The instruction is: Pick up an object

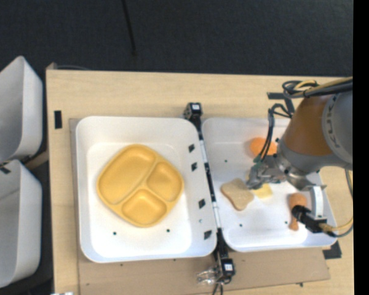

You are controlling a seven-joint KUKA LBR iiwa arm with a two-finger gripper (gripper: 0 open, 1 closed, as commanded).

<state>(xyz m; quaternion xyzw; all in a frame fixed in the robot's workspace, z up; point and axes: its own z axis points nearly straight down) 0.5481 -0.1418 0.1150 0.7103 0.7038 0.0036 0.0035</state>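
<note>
Camera view has my gripper [256,180] low over the tan biscuit-shaped piece [237,195] just beside it; finger state unclear, so I judge descent and closing come next.

Left of the claw [256,180] a tan bone-shaped piece [237,195] crowds close; beyond it, bare bin floor [224,158] lies open.

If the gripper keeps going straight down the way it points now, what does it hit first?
Most likely the tan bone-shaped piece, or the pale yellow item beside it; the gripper hangs just over both in the right bin. Depth is unclear from this slanted view.
</note>
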